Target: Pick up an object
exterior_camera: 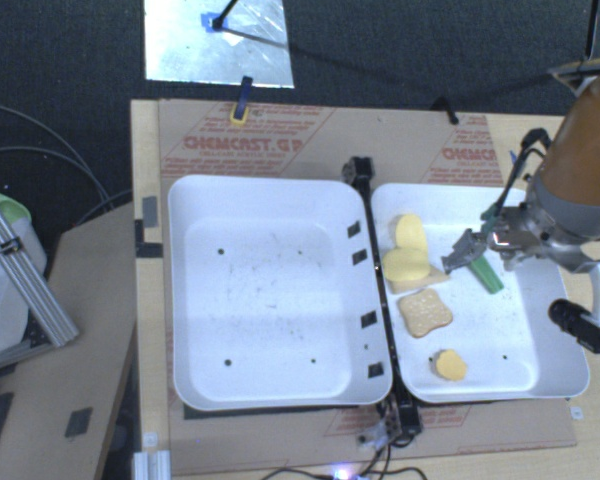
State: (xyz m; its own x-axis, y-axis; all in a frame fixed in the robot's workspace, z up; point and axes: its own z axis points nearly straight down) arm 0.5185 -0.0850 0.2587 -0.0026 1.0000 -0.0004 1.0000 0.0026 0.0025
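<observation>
The worktop (280,133) carries two white bins: the left bin (270,293), and the right bin (550,368) holding yellow foam pieces (408,253), a toast-like slice (425,312), a small yellow lump (449,365) and a green stick (485,273). The end effector (467,253) hangs over the right bin just beside the green stick, fingers slightly parted with nothing between them.

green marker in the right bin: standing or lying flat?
Lying flat. The green marker rests lengthwise on the right bin floor, slanted, just below the gripper.
</observation>
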